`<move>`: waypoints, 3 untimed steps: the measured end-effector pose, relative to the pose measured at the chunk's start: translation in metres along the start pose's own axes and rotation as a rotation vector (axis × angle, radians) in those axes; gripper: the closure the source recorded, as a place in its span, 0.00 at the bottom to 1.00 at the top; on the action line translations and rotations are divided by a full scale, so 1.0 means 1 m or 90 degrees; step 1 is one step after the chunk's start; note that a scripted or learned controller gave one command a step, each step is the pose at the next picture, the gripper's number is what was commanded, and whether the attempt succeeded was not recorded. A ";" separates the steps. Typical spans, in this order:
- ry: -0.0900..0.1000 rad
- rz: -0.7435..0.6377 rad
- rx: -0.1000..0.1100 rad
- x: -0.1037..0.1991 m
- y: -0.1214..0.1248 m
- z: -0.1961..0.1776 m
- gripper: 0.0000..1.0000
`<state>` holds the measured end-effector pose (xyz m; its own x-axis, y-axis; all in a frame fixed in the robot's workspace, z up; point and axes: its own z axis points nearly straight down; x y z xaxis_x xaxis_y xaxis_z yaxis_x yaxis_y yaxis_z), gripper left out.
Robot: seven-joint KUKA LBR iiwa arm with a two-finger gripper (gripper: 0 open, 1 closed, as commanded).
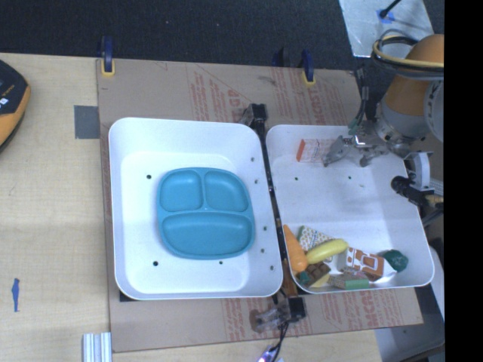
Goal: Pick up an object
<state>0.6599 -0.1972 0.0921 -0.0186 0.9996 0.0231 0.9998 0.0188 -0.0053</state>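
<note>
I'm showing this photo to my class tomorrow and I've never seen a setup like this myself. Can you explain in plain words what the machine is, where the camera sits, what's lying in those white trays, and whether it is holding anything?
One fixed camera looks down at a slant on a bench. From the right a grey robot arm with an orange band reaches in; its tool is a two-finger gripper, a simple metal hand.

Two shallow white bins sit side by side. The left bin holds a blue plate divided into three compartments. The right bin has a pile of small toy-like items along its near edge, including an orange carrot, a yellow banana shape and a dark green piece. A small orange and white card lies near its far edge.

The gripper hangs over the far end of the right bin, beside that card. I see nothing between its fingers.
</note>
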 end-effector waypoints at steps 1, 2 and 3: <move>-0.013 0.007 0.000 -0.013 -0.004 -0.001 0.00; -0.012 0.011 0.005 0.001 -0.130 0.002 0.00; -0.016 0.009 -0.005 -0.014 -0.079 0.000 0.00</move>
<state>0.5811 -0.2129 0.0926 -0.0043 1.0000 -0.0013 1.0000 0.0043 0.0018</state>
